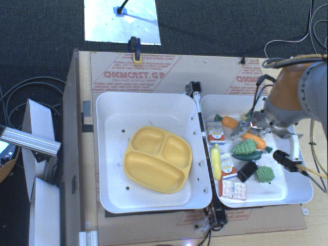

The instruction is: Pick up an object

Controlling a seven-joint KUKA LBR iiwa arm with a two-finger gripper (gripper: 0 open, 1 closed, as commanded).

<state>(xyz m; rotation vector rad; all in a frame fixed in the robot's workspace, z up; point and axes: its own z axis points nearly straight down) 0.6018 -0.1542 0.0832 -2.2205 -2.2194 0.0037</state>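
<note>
**binwatcher:** Since the camera looks down at a slant, I'm going nearest edge first, with the yellow banana (pixel 216 160) as my landmark. It lies against the divider wall in the right bin (pixel 300 191). Toward the camera from it sits a red-and-white carton (pixel 233 189). Right of it are a black block (pixel 247 170) and a green knobbly ball (pixel 265 174).

**gripfan:** And further back?

**binwatcher:** Right of the banana and a bit behind is a green leafy toy (pixel 244 147), touching an orange carrot (pixel 254 138) beyond it. The gripper (pixel 241 130) hovers right there, at the carrot's near end. I can't tell what the claw is doing, too small and cluttered.

**gripfan:** So the carrot's the target?

**binwatcher:** My guess. It looks like light, hard, smooth plastic, so probably slippery and rolly. I'd pinch across the middle of its length, not the tapered tip. The yellow tray (pixel 158 158) in the left bin sits well left of the banana.
</note>
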